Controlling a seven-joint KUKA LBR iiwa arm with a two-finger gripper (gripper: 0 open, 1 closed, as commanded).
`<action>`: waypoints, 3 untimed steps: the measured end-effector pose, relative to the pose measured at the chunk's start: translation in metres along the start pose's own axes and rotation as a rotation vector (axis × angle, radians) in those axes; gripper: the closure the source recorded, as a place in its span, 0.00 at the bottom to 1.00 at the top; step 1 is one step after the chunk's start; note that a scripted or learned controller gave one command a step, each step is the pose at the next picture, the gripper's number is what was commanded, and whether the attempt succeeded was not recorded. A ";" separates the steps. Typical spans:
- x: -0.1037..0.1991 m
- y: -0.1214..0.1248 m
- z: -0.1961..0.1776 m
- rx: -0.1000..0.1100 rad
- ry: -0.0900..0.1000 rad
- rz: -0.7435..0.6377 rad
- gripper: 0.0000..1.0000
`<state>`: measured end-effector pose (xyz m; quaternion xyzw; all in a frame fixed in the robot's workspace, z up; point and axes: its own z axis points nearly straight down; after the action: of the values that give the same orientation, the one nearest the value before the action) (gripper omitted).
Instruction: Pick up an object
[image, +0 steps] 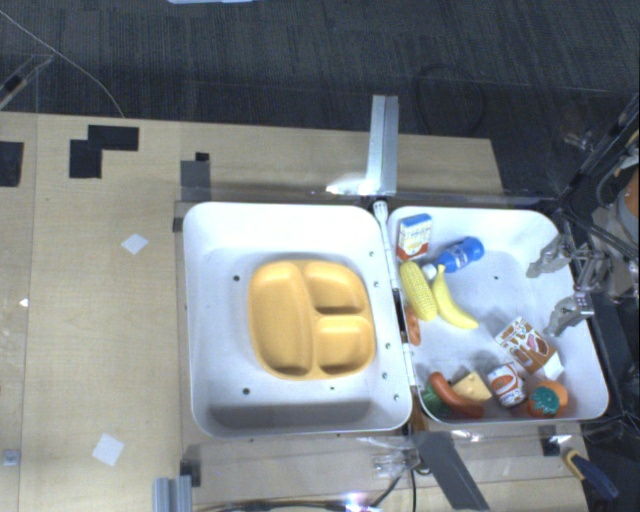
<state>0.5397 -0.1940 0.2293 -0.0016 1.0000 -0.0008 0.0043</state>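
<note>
While my gripper (567, 285) hangs open and empty at the right bin's (500, 222) three o'clock edge, I judge I'm in the approach step. Nearest, at five o'clock, lie the snack packet (527, 346) and small can (505, 384); farther, toward the centre, the banana (452, 306) and corn (417, 288). Next: descend over the packet and close.

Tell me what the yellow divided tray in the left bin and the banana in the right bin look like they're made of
The yellow divided tray looks like moulded plastic with a matte finish: one even colour, rounded compartment edges, soft highlights. The banana seems to be a plastic toy, not fruit: uniform bright yellow, smooth, with no spots or bruises, though it is small in the view. Both white bins look like smooth hard plastic.
</note>
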 end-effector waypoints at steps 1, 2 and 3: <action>-0.043 0.010 0.124 0.003 -0.012 -0.130 0.00; -0.006 0.039 0.101 -0.001 0.000 -0.376 0.00; -0.050 0.051 0.140 0.000 -0.006 -0.219 0.00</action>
<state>0.5905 -0.1428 0.0894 -0.1108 0.9938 -0.0014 0.0070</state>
